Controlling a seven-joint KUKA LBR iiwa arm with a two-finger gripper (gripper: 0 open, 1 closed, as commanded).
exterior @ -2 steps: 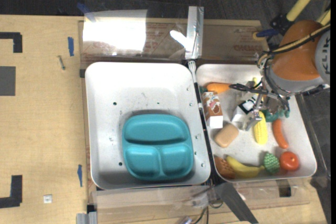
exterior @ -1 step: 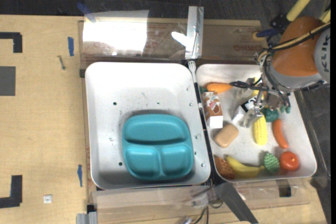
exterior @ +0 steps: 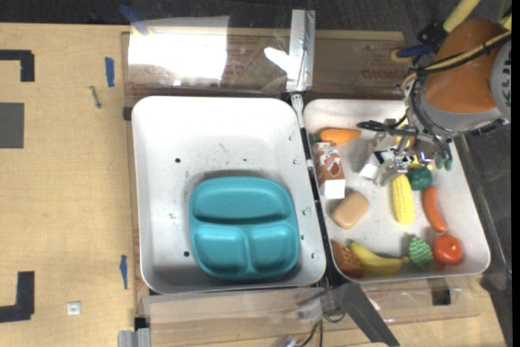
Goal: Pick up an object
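Note:
The right white bin holds several toy foods. Among them are an orange carrot, a brown packet, a white cube and a tan bread roll. There are also a yellow corn cob, a green piece, a red chili, a tomato, broccoli and a banana. My gripper hangs low over the bin's upper middle. It is just above the top end of the corn cob and left of the green piece. The metal wrist parts hide whether it touches anything.
The left white bin holds a teal divided tray in its front half. A clear plastic sheet and a metal strip lie behind the bins. The arm's orange band hangs over the right bin's back right corner.

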